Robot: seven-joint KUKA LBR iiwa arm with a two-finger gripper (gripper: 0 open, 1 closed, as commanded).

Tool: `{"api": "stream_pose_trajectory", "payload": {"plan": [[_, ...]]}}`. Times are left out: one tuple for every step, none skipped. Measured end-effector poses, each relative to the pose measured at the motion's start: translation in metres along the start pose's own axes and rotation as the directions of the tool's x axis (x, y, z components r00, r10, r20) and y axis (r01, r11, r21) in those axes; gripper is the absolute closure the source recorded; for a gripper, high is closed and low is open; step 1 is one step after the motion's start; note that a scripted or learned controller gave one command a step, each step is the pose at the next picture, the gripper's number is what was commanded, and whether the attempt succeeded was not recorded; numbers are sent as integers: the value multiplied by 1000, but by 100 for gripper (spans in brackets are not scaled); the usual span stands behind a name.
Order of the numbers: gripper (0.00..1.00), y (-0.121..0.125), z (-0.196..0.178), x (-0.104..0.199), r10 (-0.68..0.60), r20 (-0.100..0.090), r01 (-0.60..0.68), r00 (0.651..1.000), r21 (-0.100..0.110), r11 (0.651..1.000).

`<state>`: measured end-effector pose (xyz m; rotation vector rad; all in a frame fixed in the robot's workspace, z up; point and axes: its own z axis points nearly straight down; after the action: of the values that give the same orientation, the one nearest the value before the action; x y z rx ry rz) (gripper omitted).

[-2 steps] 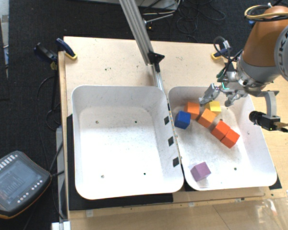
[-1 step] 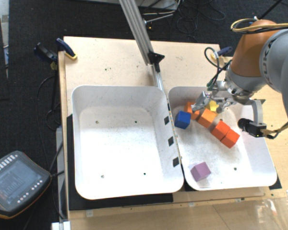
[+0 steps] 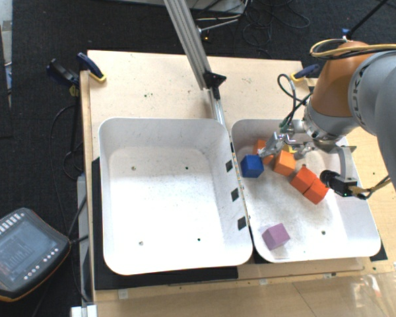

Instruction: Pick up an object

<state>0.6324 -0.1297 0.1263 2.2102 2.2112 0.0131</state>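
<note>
My end effector [image 3: 285,145] hangs low over the orange blocks [image 3: 297,170], finger spread unreadable from here; blue cube [image 3: 252,166] just left; crowded blocks may shove aside and spoil any grasp.

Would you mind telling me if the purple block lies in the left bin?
No, the purple block lies in the right bin, near its front edge.

Open floor around purple cube [image 3: 275,236]; orange blocks [image 3: 308,182] clustered.
</note>
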Motion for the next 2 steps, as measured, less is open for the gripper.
{"api": "stream_pose_trajectory", "payload": {"plan": [[0, 3, 6, -2, 1, 2, -1, 1000, -3, 1000], [100, 4, -3, -2, 0, 5, 0, 1000, -7, 1000]]}}
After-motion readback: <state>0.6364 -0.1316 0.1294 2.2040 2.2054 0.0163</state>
